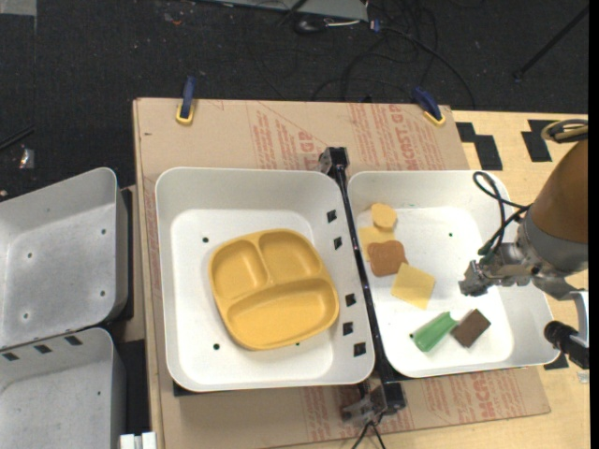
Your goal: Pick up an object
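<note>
Over the right bin (440,363), near its right wall, my pincer (475,282) hangs above bare white floor; from this slant I cannot tell whether it is released or clenched, and nothing shows in its grip. Just below and left of it lies a brown block (471,326), with a green piece (432,331) touching its left end. Further left sit a pale yellow wedge (413,285), a brown square piece (386,257) and, above that, a small orange-yellow piece (383,217), all close to the divide between the bins. My arm comes in from the right, its orange band (565,199) over the bin's rim, wrist tipped down and leftward, black cable looped beside it. Beyond, the left bin (178,344) holds a yellow divided plate (273,288). Both bins rest on a brown board worktop (262,134) held by two clamps at its far edge, over dark floor strewn with cables. White panels (56,251) lie at the far left.
</note>
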`<state>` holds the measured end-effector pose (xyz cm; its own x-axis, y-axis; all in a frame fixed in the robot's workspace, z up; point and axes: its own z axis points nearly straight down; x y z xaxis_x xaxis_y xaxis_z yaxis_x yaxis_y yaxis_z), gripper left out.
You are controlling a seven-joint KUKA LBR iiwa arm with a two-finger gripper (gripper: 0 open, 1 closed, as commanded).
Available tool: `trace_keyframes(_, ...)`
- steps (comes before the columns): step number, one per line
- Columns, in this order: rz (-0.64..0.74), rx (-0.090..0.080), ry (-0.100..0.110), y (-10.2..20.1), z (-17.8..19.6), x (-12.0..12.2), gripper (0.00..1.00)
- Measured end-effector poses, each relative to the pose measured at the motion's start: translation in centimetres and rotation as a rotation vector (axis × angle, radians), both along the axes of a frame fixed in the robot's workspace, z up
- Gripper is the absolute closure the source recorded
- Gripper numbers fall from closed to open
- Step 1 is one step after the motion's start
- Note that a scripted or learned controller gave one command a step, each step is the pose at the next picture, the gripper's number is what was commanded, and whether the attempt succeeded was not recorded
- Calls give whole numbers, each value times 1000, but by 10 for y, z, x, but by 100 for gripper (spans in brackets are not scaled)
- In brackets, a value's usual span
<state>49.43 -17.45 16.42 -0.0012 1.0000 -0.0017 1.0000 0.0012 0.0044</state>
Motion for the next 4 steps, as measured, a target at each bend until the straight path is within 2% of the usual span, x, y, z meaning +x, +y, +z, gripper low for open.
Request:
trace_keyframes(1, 2, 0, -1, 4, 43, 2, 100)
trace_keyframes(2, 2, 0, 1, 4, 64, 4, 100)
trace_keyframes(4, 6, 3, 5, 102, 59, -4, 100)
